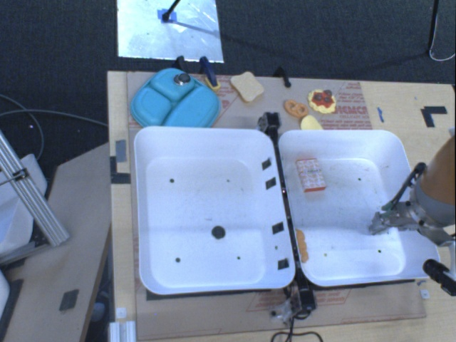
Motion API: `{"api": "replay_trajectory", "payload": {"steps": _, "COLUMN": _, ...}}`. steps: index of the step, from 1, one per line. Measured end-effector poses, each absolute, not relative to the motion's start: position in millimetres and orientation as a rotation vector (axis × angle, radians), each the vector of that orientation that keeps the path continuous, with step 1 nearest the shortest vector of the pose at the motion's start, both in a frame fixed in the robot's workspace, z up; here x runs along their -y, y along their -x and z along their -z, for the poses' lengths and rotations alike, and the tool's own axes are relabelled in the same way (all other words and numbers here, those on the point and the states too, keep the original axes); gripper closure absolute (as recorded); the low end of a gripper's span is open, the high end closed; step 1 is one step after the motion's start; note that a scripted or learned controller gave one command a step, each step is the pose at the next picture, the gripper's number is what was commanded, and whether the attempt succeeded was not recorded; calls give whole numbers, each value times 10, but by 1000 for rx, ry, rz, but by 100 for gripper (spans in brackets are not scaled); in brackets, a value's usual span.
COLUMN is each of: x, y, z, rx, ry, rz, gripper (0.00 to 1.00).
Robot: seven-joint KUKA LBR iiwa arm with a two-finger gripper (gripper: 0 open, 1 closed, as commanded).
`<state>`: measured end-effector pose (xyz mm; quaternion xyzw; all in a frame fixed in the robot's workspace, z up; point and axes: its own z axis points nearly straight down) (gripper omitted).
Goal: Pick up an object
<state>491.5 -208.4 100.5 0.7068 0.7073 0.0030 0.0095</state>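
Observation:
A small red-and-white box (311, 174) lies flat in the right bin (342, 147), toward its back left. An orange biscuit-like piece (301, 245) rests against that bin's left wall near the front. A small dark round object (218, 231) sits on the floor of the left bin (206, 142). My gripper (379, 225) hangs low over the right side of the right bin, well to the right of the box and apart from it. Nothing shows held in it.
Behind the bins on the bench lie a blue divided plate (174, 98), a toast slice (247, 86), a pretzel (295, 108), a small tart (322, 100) and a yellow piece (311, 123). A black divider with clips (280, 205) runs between the bins.

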Motion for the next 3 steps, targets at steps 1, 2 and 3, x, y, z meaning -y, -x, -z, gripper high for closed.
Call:
{"api": "replay_trajectory", "payload": {"steps": 1, "x": 1259, "y": -5102, "z": -886, "rx": -2219, "ry": -2202, "rz": -8, "gripper": 100}}
{"api": "replay_trajectory", "payload": {"steps": 2, "x": 1748, "y": -5306, "z": -888, "rx": -2221, "ry": -2215, "rz": -13, "gripper": 100}}
{"api": "replay_trajectory", "payload": {"steps": 3, "x": 896, "y": -4863, "z": -1365, "rx": -2234, "ry": -2211, "rz": -7, "gripper": 100}}
